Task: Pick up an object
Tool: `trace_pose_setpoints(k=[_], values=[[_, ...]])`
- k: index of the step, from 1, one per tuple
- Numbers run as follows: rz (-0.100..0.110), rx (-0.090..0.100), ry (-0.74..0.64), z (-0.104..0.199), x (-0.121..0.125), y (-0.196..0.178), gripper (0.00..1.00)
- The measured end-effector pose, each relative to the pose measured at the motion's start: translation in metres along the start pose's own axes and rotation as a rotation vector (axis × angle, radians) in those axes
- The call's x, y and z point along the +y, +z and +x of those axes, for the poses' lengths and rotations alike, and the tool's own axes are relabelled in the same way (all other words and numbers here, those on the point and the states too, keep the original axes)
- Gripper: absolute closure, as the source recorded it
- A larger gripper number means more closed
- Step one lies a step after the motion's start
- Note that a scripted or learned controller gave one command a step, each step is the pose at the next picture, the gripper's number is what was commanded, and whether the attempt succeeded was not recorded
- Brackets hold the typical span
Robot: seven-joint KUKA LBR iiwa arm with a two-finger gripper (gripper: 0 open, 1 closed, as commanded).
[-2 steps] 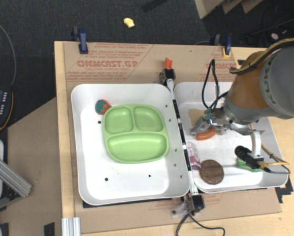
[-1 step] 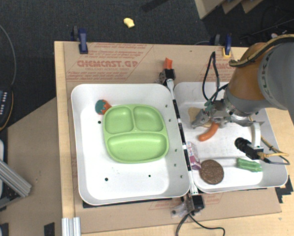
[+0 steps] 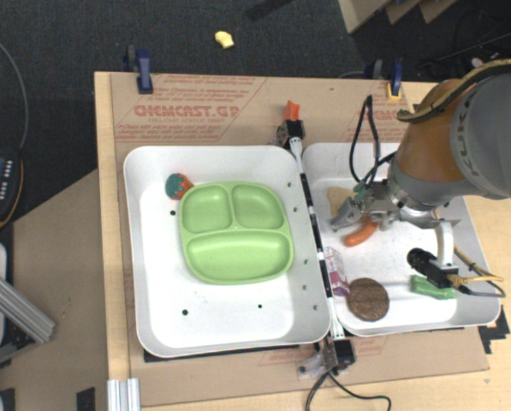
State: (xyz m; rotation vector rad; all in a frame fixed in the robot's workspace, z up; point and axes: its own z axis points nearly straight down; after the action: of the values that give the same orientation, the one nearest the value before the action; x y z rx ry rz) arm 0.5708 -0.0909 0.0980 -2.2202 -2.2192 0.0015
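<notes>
Hovering hand (image 3: 351,215) over right bin (image 3: 392,324), orange carrot (image 3: 360,233) beneath

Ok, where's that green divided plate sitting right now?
The green divided plate lies in the left white bin, toward its upper middle, with a small red and teal object just off its upper-left corner.

Light is even and fairly bright, falling from above. The 2 white bins (image 3: 152,315) come close to washing out, with a soft sheen on the green divided plate (image 3: 235,232). Shadows are short and soft, thin along the bin rims and under the arm (image 3: 469,144) at right. The dark carpet (image 3: 50,50) loses detail. Focus is moderate; small things look slightly soft and grainy.
</notes>
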Motion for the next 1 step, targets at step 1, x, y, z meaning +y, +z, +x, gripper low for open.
trace_pose_setpoints(k=[1], values=[[0.001,-0.001,0.001,-0.013,-0.0033,0.0142,0.0]])
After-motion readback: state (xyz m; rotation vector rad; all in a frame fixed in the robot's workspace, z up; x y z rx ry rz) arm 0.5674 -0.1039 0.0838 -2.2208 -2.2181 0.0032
